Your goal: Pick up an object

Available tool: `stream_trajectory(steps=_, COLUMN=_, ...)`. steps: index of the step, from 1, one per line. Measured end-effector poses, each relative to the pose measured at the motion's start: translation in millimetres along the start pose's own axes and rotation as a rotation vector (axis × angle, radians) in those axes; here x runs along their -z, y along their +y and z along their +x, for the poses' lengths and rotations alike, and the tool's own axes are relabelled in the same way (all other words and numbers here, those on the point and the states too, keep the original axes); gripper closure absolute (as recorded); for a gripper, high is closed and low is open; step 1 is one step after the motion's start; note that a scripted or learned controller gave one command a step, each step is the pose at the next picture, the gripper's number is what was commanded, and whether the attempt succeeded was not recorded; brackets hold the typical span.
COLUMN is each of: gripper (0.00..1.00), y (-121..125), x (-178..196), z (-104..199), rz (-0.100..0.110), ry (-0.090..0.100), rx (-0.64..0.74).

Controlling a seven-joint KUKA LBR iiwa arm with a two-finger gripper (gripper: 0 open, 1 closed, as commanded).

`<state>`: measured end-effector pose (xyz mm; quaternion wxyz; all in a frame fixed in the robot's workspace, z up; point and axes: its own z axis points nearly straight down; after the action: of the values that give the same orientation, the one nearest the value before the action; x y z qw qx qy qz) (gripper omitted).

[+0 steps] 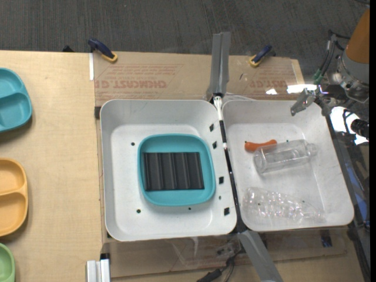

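The right bin (335,175) holds three things. A clear plastic bottle (285,155) lies on its side near the middle. A small orange piece (260,145) lies just left of the bottle's upper end, touching or nearly touching it. A clear, bumpy plastic item (276,204) rests along the bin's front wall. My gripper (308,98) hangs over the bin's back right corner, above and to the right of the bottle, with nothing seen in it. The arm's orange band (359,40) shows at the upper right.
The left bin (117,157) holds a teal tray (176,170) with a dark ridged insert. A grey divider post (220,63) rises between the bins at the back. Teal, orange and green plates (12,190) lie on the bench at far left.
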<state>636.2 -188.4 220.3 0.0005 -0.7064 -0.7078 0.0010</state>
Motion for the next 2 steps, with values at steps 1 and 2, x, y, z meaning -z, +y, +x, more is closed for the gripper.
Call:
stream_trajectory(steps=1, gripper=0.00, y=-49.8, x=-119.6, z=-28.0, rz=-0.003, ry=0.004, rx=0.187)
stream_trajectory(steps=2, gripper=0.00, y=-36.6, x=-108.6, z=-29.8, rz=-0.002, ry=0.002, rx=0.160)
